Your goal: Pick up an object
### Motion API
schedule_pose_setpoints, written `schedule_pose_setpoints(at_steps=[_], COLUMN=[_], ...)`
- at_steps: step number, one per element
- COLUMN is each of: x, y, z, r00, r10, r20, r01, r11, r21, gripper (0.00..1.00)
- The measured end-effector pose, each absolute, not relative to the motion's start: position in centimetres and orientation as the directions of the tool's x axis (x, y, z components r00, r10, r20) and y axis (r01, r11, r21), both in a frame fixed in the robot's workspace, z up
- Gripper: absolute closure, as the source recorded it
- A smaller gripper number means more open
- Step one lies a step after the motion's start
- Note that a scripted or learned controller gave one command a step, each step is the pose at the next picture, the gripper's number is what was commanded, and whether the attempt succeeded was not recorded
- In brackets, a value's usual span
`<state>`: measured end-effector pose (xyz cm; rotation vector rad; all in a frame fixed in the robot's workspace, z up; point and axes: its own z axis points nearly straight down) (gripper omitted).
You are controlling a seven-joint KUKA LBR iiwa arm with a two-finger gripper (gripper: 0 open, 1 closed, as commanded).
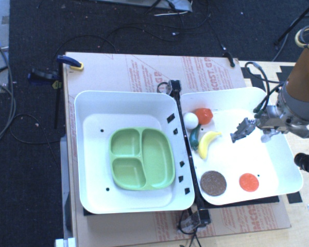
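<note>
**While I Am Hanging Over the Bin, Nothing Is Lifted Yet**

As I am hanging my two-finger gripper above the bare floor of the shallow white plastic bin on my arm's side, I am judging this to be the approach step, with no object lifted. Whether my jaws are standing apart or together I cannot tell from this slant.

A curved yellow toy banana is lying nearest, just beyond my jaws on the side away from my wrist. Past it a small white ball and a red-orange round fruit are sitting touching, with a teal piece tucked against the banana. Nearer the camera than my jaws, a brown speckled disc and an orange-red disc are lying flat, apart from each other.

Next I am needing to shift over the banana, line my jaws across its narrow body, and descend.
</note>
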<state>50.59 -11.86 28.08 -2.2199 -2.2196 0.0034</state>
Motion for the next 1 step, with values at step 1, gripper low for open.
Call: schedule_pose_setpoints(at_steps=[1], x=[50.64], y=[-11.86], z=[28.22], r00=[0.000], r10=[1.000], r20=[0.000], r01=[1.000], r11=[0.000], r21=[0.000], gripper=[0.00])
